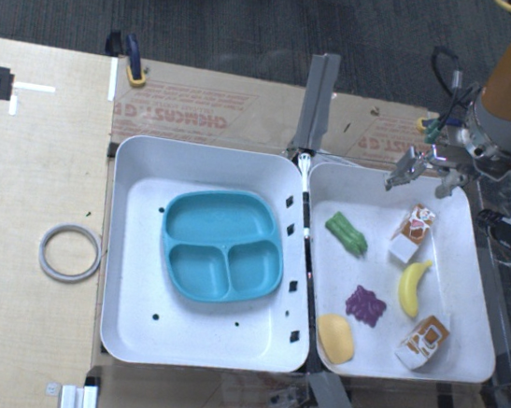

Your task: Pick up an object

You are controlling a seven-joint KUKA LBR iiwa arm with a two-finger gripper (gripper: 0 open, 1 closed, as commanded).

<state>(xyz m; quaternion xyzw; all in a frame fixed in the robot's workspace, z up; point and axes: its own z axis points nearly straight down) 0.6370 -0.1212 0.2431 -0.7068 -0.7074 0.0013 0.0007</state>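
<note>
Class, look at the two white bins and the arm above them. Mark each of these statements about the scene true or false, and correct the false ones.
1. The blue divided tray lies in the left bin. True.
2. The banana lies on the blue tray. False: it lies in the right bin.
3. The gripper holds the purple grapes. False: it hovers over the bin's far edge, fingers open, holding nothing.
4. Two small cartons lie in the right bin. True.

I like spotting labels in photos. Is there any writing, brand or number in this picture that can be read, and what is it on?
Red print on the cardboard sheet behind the bins: reversed and blurred, not readable for certain.
Upper carton: brown and white graphics, any text too small to read.
Lower carton: same, unreadable.
I can read nothing else.
</note>
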